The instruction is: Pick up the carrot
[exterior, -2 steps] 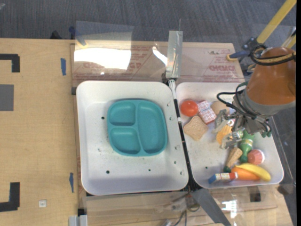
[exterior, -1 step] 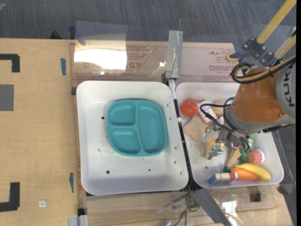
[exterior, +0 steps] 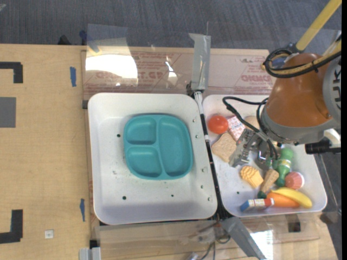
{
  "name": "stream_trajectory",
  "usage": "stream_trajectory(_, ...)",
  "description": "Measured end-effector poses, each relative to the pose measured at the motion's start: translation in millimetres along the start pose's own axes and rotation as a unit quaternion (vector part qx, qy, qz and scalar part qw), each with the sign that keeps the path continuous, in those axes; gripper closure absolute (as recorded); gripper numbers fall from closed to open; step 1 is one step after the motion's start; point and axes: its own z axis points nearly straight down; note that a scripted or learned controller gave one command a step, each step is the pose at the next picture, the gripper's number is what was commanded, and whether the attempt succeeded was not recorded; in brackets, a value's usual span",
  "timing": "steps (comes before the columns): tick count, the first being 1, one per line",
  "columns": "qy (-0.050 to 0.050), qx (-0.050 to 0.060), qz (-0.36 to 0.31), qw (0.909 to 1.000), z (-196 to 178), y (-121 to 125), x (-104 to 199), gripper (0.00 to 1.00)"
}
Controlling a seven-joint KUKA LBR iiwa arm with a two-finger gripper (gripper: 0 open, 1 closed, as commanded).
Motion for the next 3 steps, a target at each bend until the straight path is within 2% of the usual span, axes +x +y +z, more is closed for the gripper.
stream_trajectory(1, 0.001, 0.001, 0.000, 1.0000, 1.2, -0.8, 0.5, 0.00)
stream_trajectory(2, 0.004, 0.002, 0.095, 0.9955, 27.5, -59.4, 14.3, 0.00)
stream_trajectory(3, 0.002, 0.001, 0.076, 0.9971, 90.6, -50.5, -5.5, 0.00)
